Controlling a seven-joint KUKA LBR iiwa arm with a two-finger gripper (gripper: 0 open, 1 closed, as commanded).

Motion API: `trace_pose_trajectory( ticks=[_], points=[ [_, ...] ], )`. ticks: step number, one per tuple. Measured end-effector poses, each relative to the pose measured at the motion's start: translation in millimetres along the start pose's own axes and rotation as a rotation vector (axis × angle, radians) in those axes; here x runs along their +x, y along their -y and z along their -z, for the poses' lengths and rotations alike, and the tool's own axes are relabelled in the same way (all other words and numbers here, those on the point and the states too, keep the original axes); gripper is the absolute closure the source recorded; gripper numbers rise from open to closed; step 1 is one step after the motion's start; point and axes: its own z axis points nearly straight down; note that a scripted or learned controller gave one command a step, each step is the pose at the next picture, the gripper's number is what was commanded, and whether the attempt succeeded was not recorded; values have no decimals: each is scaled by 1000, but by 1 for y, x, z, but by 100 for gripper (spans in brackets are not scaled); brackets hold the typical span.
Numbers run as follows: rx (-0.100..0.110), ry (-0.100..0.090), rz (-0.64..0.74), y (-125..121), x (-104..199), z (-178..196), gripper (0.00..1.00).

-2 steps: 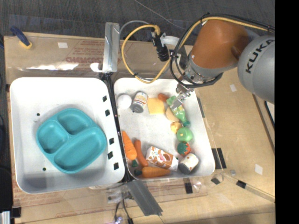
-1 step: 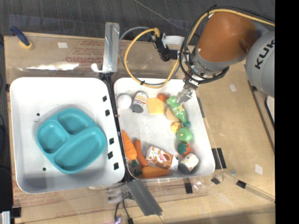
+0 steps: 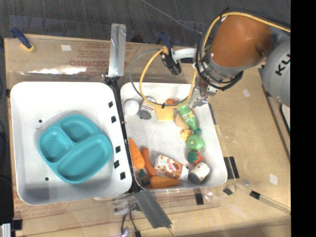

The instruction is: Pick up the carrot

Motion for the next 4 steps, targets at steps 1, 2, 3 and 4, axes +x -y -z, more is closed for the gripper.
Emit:
trace_pose_trajectory(
  ticks=[1, 2, 3, 4],
  points=[
    [1, -2, 25, 0, 1, 31, 100],
    [2, -2, 26, 0, 1, 45, 100],
    [2, 0, 27, 0, 1, 67, 100],
    [1, 3, 29, 0, 0, 60, 100]
  ],
)
